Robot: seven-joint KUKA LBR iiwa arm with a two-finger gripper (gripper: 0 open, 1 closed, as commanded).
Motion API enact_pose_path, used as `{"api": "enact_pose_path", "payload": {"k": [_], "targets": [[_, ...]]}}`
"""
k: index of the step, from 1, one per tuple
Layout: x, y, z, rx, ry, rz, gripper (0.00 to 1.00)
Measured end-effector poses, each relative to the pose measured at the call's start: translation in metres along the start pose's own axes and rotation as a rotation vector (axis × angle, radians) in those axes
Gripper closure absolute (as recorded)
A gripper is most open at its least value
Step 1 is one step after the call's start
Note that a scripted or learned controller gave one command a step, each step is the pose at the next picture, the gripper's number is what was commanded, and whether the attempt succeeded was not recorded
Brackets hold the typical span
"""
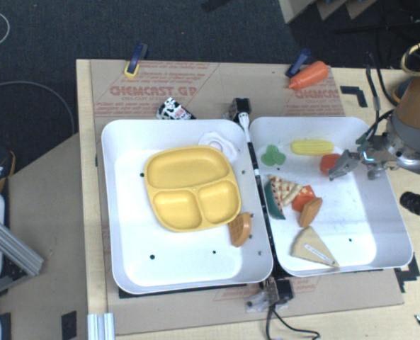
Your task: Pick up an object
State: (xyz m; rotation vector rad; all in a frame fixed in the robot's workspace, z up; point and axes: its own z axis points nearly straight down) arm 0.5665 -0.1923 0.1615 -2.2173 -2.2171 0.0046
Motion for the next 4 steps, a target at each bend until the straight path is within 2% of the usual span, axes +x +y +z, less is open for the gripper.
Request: {"api": "enact_pose_path", "payload": {"k": [2,3,4], "targets": [[0.001,0.001,0.079,-0.001,0.000,0.000,0.00],[0.001,0.002,0.066,-0.007,-0.002,0.000,1.00],[-0.007,0.005,0.020,-0.013,-0.005,0.001,1.00]]}}
